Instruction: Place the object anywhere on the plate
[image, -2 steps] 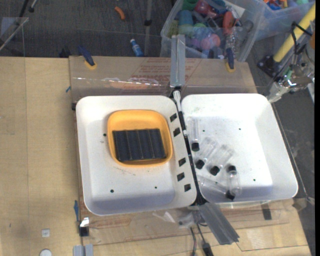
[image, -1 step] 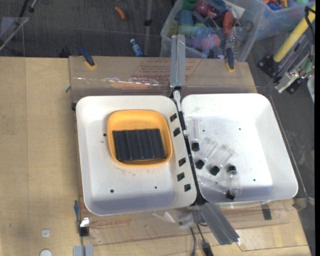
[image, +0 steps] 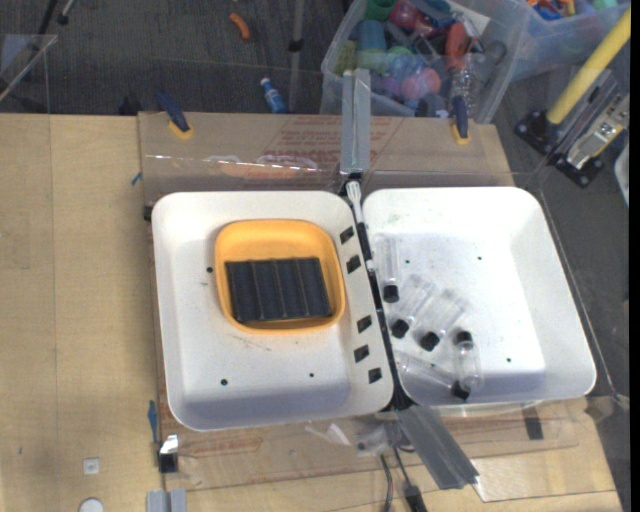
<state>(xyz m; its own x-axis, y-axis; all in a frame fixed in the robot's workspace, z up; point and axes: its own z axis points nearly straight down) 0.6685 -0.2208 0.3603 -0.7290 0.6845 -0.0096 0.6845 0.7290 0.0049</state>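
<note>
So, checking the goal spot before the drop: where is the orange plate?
The orange square plate lies in the left white bin, toward its upper middle, with a dark ribbed block resting on it.

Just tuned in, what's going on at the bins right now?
Nothing is being handled at this moment. A dark ribbed rectangular block already lies on the orange rounded-square plate in the left white bin. The right white bin holds a scatter of small clear plastic vials with black caps, lying loose near its left side.
</note>
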